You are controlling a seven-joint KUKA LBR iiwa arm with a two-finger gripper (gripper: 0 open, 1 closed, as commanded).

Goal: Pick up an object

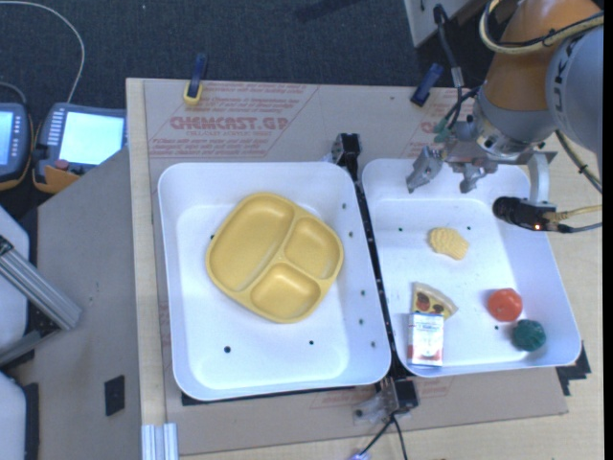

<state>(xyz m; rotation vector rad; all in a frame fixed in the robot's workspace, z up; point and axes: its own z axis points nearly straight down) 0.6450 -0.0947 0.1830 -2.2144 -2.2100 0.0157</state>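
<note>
- Two white bins on tabletop; right bin [542,257] has the candidates: pale yellow piece [448,242], pizza slice toy [432,301], small carton [426,338], red ball [505,304], green ball [527,334].
- Claw [448,172] spread open, nothing in it, above bin's far end.
- Step, prob.: approach.
- Next: line up over the near pale yellow piece, drop, close.

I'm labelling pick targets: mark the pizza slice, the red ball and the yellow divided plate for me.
pizza slice [432,302], camera view, middle of its topping.
red ball [505,304], camera view, centre of its top.
yellow divided plate [275,256], camera view, ridge where its compartments meet.
</note>
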